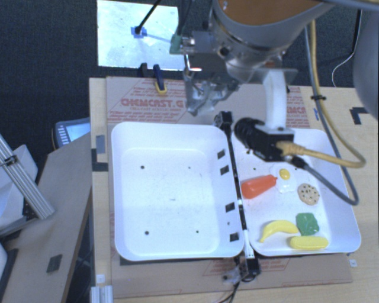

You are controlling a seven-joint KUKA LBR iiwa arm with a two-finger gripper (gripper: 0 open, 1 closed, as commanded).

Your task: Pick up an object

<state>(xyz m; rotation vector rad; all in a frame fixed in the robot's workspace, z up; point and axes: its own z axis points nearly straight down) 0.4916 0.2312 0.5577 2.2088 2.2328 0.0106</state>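
Overhead, the gripper (204, 102) is seen raised above the bench, over the cardboard sheet (142, 105) just beyond the far rim of the left bin (172, 177), near the corner where the two bins meet. It is blurred, and whether it is spread or closed cannot be told; nothing is seen held in it. The arm (260, 18) is carried in from the upper right, its orange band at the top edge of the view.

All the things that could be picked are found in the right bin (334, 177). A toy carrot (259, 187) is laid near the bin's middle, close to the divide, with its point turned towards the right. Just beside that point a toy fried egg (284, 177) is placed, touching or nearly touching the carrot. A cookie (308, 193) is set to the right of the egg, slightly nearer the camera. Towards the near rim, a banana (278, 229) is laid curved, with a green piece (307, 222) just beside its right end and a yellow oblong piece (308, 242) below both, by the near wall. The gripper is well apart from all of them.

A row of black clips (224, 155) is fixed along the rims between the bins. On the cardboard's far edge a clamp (159, 80) with blue and yellow handles is fastened.
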